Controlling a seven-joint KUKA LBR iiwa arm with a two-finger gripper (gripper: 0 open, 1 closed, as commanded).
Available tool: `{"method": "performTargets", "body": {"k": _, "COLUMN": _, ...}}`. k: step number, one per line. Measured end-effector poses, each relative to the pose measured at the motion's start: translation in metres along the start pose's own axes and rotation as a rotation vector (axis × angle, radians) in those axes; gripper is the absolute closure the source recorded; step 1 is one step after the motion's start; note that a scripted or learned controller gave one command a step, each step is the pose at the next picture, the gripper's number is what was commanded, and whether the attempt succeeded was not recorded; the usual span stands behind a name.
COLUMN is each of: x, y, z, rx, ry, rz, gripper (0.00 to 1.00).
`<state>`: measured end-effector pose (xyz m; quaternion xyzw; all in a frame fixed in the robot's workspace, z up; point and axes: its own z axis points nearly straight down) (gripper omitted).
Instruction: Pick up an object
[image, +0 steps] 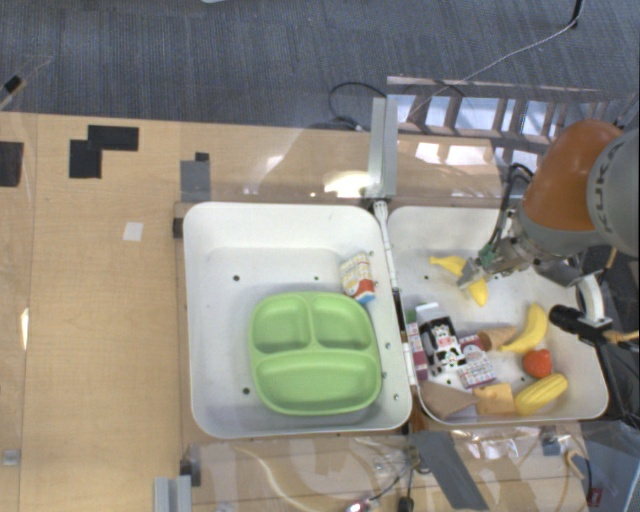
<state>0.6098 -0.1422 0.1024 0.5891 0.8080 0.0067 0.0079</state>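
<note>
The wooden tabletop (90, 320) carries two white bins over grey carpet. The left bin (215, 250) holds a green divided plate (315, 352) and a small packet (358, 276) at its right wall. The right bin (425, 235) holds bananas, a carton and small toys. The gripper (484, 266) sits low over a small yellow banana (462, 272), touching it; I cannot tell how far it is open.

Two white bins side by side. Left bin (215, 300): green divided plate (315, 352), small packet (358, 276). Right bin (420, 235): gripper (482, 268) low over a small banana (468, 277), near cartons (447, 352), further yellow fruit (530, 328).
</note>
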Motion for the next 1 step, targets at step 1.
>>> {"method": "performTargets", "body": {"k": 1, "x": 0.0543, "y": 0.0838, "z": -0.1105, "rx": 0.011, "ry": 0.002, "rz": 0.116, "gripper": 1.00}}
